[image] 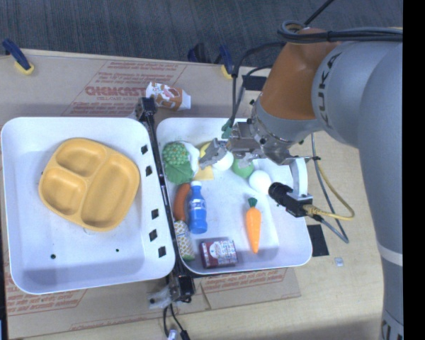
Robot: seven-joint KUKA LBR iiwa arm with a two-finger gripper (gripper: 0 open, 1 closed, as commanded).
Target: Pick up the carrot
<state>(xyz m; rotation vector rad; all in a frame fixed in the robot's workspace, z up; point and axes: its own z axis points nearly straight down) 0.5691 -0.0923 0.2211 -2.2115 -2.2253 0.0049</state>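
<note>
Bench (71,76) is covered w/ brown cardboard printed in red; dark grey carpet-like floor shows beyond the top edge, and blue clamps (18,57) grip the cardboard at upper left and top centre. Two shallow white bins sit side by side, touching along a black-clipped seam. Left bin (28,261) holds a yellow divided plate (88,183), tilted a bit. Right bin (290,250) is crowded: carrot (253,225) lies in the lower right part, flat on the floor, long axis near vertical in frame, green top toward the far edge, orange tip toward the near edge, leaning slightly right. It's apart from the other items; a white egg (259,181) sits just beyond its green end. Left of it: blue bottle (197,211), an orange-red item beside that, a dark red packet (217,252) near the front wall, green leafy veg (176,154) at the upper left. Small carton (166,95) lies on the cardboard behind the bins. Arm comes in from the right, orange band above the wrist; gripper (216,151) hovers over the upper part of the right bin near the green veg, well apart from the carrot. Can't tell whether it's released or clenched; nothing visibly held.
</note>
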